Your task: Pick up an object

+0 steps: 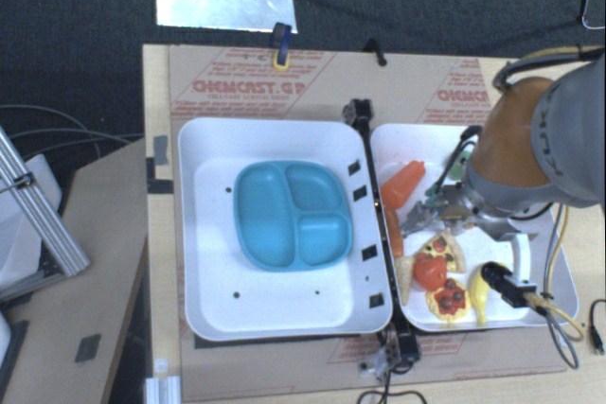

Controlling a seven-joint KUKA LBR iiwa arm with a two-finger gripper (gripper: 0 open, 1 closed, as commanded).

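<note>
Gripper (428,215) low in right bin (417,139), finger state unreadable. Toy food crowded at its 6 o'clock; risk: glancing off tomato (429,272).

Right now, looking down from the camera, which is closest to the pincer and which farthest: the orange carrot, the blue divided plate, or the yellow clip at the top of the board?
1. Orange carrot, in the right bin just left of the pincer.
2. Blue divided plate, in the left bin.
3. Yellow clip, at the board's top edge.
</note>
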